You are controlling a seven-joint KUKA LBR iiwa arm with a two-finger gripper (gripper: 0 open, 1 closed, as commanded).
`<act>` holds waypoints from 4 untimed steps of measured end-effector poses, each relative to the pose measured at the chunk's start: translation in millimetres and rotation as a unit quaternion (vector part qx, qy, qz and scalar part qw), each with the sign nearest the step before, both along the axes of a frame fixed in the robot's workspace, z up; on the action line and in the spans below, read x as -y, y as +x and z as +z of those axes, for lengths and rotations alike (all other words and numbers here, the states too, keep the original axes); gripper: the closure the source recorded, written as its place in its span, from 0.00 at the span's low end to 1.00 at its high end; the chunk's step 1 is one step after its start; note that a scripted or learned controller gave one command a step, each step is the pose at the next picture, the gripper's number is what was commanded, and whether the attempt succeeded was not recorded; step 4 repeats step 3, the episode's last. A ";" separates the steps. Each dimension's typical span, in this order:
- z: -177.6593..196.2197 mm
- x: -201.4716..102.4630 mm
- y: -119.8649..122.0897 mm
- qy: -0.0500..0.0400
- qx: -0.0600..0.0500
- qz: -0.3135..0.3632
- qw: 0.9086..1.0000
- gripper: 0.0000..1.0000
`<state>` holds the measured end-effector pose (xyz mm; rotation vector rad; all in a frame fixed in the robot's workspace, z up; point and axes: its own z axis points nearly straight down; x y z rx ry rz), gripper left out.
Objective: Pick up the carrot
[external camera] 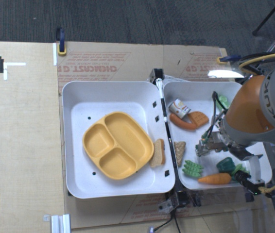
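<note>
Carrot lies flat at the near edge of the right bin, beside a green toy, with the gripper hovering just beyond it, fingers apparently closed on nothing, though shadow blurs them.

A pale wooden bench is seen across the lower and left parts of the frame, with dark floor beyond its upper edge. Flattened printed cardboard is laid on the bench at centre. Two shallow white bins are set on it side by side: the left bin at centre, the right bin toward the right.
</note>
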<state>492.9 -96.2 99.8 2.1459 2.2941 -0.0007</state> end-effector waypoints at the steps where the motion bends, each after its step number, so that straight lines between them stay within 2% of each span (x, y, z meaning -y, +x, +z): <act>1: 0.0 0.1 0.0 0.000 0.000 0.000 1.000 0.00; 2: -8.9 62.6 26.8 0.000 -0.001 -0.110 0.994 0.00; 3: -0.9 62.2 26.6 -0.001 -0.003 -0.107 0.994 1.00; 4: -0.9 62.2 26.6 -0.001 -0.003 -0.107 0.994 1.00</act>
